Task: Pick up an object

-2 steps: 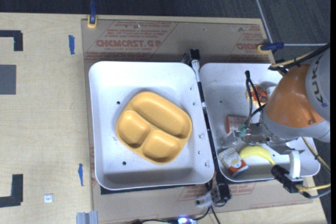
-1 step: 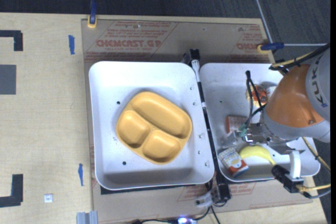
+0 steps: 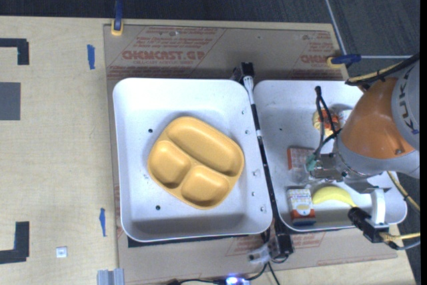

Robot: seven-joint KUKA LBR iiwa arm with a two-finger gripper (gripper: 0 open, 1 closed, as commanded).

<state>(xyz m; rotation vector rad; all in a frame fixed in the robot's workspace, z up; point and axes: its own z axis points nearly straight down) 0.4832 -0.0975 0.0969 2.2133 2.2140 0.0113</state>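
A yellow sectioned plate (image 3: 194, 161) lies upside down in the left bin (image 3: 133, 110). In the right bin (image 3: 283, 100) a yellow banana (image 3: 331, 195) lies near the front wall, with a small white and orange box (image 3: 300, 202) to its left. A small orange packet (image 3: 295, 157) sits mid-bin, and an orange and yellow item (image 3: 323, 119) lies further back. The arm's orange band (image 3: 377, 127) and grey wrist cover the right part of this bin. My gripper (image 3: 321, 167) reaches down just above the banana, beside a greenish item; its tips are hidden under the wrist.
A black divider (image 3: 257, 137) runs between the two bins. Cables trail across the right bin's back and off the bench's front right corner (image 3: 373, 227). The bins rest on a cardboard sheet (image 3: 200, 50) on the wooden bench.
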